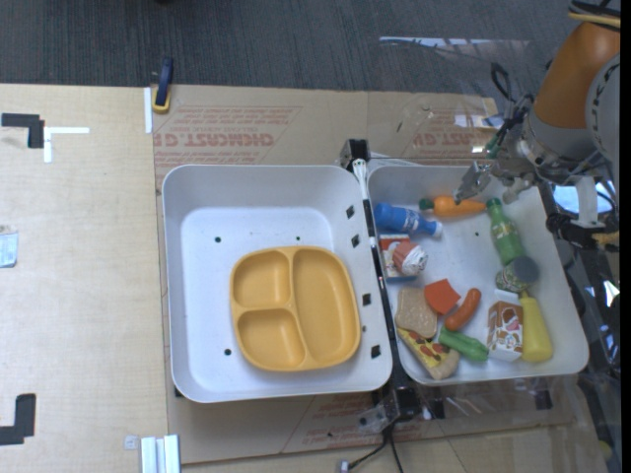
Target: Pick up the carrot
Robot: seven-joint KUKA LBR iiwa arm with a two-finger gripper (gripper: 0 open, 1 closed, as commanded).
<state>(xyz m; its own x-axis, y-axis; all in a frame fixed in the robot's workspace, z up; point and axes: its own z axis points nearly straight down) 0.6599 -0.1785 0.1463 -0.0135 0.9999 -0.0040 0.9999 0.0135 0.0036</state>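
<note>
Approach step, I judge: jaws (480, 177) low over far end of right bin (570, 358), just above carrot (457, 205). Carrot lies near bin's far wall, green top toward blue bottle (406, 219), green bottle (504, 233) just beside its other end. I can't tell if jaws are spread or pressed together, too blurred; no carrot seen between them. Next move, my call: drop straight onto carrot, clamp across its width, avoid green bottle. Arm (577, 82) reaches in from right, orange band up, wrist angled down toward bin. Yellow plate (294, 306) in left bin (197, 264).

Dark grey carpet floor (296, 18) beyond bench; pale wood benchtop (74, 294) with brown cardboard sheet (256, 131).
</note>
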